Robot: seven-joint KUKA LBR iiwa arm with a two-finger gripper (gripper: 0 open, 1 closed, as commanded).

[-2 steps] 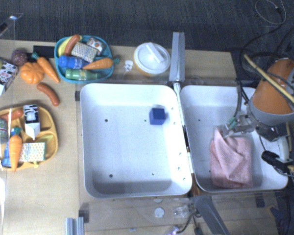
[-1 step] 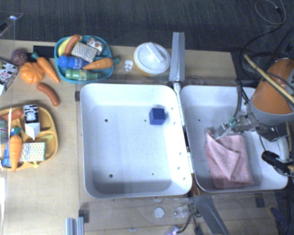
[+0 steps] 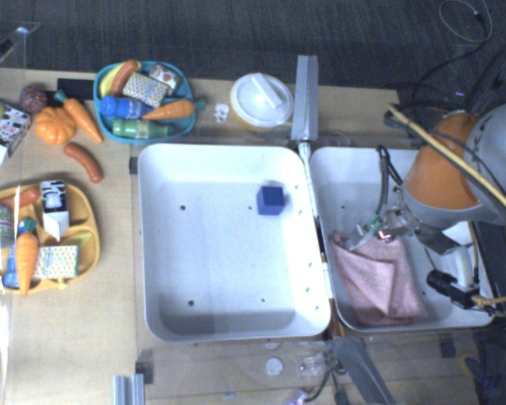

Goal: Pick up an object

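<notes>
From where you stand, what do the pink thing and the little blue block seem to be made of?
The pink thing looks like soft cloth, matte: it lies rumpled with folds. The blue block looks rigid with flat faces and a dull finish, perhaps plastic or foam; the view leaves that open.

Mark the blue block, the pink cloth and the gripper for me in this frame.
blue block [image 3: 271, 199]: camera view, centre of its top face, in the left bin.
pink cloth [image 3: 378, 281]: camera view, middle of the fabric, in the right bin.
gripper [image 3: 382, 229]: camera view, at its tip, above the cloth's upper edge.
</notes>
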